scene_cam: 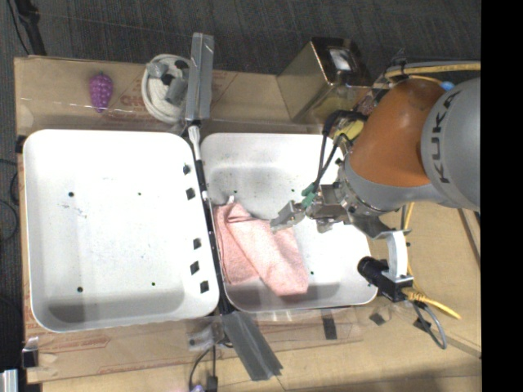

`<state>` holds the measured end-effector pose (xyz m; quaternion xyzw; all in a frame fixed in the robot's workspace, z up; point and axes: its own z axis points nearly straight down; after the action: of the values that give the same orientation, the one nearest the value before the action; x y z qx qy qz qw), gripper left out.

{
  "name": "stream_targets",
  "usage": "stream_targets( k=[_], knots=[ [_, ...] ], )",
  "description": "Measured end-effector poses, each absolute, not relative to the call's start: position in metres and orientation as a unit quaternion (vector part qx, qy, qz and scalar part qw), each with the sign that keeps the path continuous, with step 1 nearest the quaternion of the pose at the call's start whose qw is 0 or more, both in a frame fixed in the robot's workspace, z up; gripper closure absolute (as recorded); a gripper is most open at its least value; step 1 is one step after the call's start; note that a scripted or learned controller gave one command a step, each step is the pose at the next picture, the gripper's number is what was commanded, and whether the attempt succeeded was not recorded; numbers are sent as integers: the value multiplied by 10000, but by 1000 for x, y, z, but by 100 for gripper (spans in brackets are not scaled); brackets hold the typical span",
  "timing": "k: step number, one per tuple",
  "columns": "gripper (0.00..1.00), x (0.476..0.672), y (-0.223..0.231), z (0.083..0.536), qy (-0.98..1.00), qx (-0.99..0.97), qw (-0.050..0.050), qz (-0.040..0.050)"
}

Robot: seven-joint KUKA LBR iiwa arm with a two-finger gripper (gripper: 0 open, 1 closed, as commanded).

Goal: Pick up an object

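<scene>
A pink cloth (260, 251) lies crumpled in the right bin (245, 158), against its left wall and reaching toward the front edge. My gripper (288, 216) hangs over the right bin just above the cloth's upper right edge, its grey fingers pointing left. The arm, with its orange band (392, 137), comes in from the right and covers part of the bin's right side. Nothing shows between the fingers.
The left bin (106, 227) stands beside the right one, split from it by a grey divider with black clips. Behind the bins lie a purple object (100, 91), a white coil (163, 84) and a cardboard box (323, 76). Cables trail at the right.
</scene>
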<state>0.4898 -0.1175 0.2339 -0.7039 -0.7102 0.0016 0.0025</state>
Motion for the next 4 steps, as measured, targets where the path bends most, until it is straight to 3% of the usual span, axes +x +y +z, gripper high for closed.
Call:
stream_targets(
  k=[1, 2, 4],
  knots=[
    [0, 513, -170, 177, -7052, -7090, 26, 18],
    [0, 531, -187, 92, -7136, -7006, 9, 8],
    [0, 565, -101, 93, -7782, -6281, -16, 21]
  ],
)
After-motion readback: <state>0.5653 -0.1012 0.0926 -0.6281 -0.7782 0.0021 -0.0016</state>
